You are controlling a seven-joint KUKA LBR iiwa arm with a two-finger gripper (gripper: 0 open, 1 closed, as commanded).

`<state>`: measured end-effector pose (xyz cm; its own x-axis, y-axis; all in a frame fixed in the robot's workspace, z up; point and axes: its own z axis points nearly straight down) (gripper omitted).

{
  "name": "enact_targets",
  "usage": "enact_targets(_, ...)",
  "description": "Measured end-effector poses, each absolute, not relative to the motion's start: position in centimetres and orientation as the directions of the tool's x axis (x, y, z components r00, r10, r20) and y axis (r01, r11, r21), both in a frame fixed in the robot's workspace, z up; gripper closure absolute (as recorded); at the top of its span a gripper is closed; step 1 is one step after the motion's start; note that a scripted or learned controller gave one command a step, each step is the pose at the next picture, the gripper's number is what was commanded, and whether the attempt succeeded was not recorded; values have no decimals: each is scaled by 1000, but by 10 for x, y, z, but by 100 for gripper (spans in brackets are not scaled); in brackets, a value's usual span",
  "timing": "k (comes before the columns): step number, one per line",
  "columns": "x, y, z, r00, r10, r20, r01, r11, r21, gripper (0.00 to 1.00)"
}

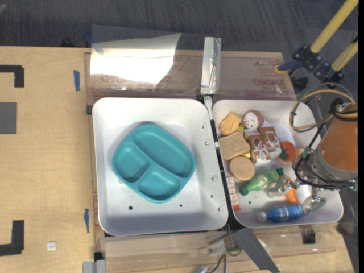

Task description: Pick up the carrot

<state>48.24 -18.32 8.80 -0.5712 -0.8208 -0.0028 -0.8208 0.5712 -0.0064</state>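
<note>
Gripper (300, 193) low in the right white bin (335, 212), beside the small orange carrot (291, 195). Finger state: cannot tell. Blue bottle (282, 213) lies just below.

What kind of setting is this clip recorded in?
Most likely a robotics lab pick-and-place bench, not a kitchen: two white bins side by side on a wooden bench, toy food such as a carrot piled in the right one, and a teal divided plate in the left.
</note>
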Motion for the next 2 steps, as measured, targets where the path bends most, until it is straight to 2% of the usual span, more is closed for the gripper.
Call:
enact_targets(1, 483, -157, 88, -557, -831, -3, -831, 557, -8, 0)
enact_targets(2, 486, -155, 100, -555, -832, -8, -832, 555, -14, 100)
